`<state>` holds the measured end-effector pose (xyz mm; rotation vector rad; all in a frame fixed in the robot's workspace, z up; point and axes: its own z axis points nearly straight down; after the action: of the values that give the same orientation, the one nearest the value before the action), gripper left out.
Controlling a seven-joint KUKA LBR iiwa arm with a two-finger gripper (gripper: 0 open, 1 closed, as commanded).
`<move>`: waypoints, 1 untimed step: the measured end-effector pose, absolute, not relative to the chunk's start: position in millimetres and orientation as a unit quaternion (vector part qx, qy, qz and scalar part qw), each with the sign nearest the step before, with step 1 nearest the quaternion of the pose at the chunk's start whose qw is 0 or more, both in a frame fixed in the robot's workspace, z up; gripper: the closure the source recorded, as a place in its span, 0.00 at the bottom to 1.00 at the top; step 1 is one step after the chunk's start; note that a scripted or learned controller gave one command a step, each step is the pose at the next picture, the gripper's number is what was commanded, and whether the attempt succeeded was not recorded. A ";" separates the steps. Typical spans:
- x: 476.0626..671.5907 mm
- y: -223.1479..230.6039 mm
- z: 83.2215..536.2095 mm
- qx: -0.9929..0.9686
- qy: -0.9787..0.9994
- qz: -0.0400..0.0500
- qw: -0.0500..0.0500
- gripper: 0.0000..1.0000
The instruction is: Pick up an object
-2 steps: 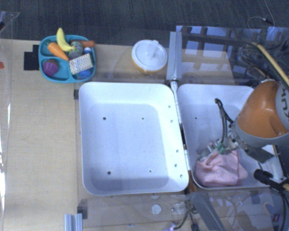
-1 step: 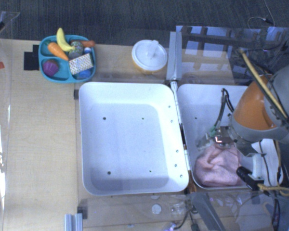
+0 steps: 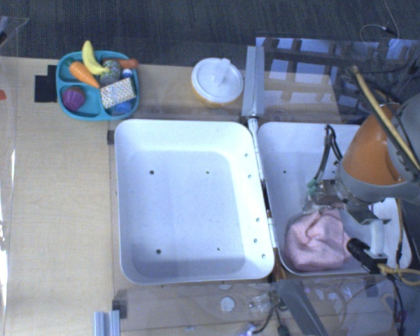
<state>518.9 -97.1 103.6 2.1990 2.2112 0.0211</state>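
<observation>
Arm (image 3: 378, 152) comes in from right of frame, orange band over the right bin (image 3: 294, 152), wrist angled down toward lower right. Gripper (image 3: 329, 201) sits low in the right bin, right at the top edge of a pink crumpled cloth (image 3: 315, 242), looks like touching it; cannot tell if gripper is open or closed, wrist body blocks that part. Pink cloth lies in the lower part of the right bin, against the front wall, bunched up. Left bin (image 3: 126, 187) is centre frame, just beside the right bin, rims nearly touching. On the desk (image 3: 49, 208) upper left: blue divided tray (image 3: 64, 109) with toy food, a banana (image 3: 91, 59), carrot (image 3: 82, 73), something purple (image 3: 73, 98), a speckled block (image 3: 119, 92). White round lidded container (image 3: 217, 80) at top centre, just above the left bin's far right corner. Black cables run along the arm, lower right
</observation>
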 end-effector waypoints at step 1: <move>577.3 -26.9 185.4 0.739 0.673 0.001 0.001 1.00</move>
<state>577.3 -26.9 185.4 2.3209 2.1135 0.0042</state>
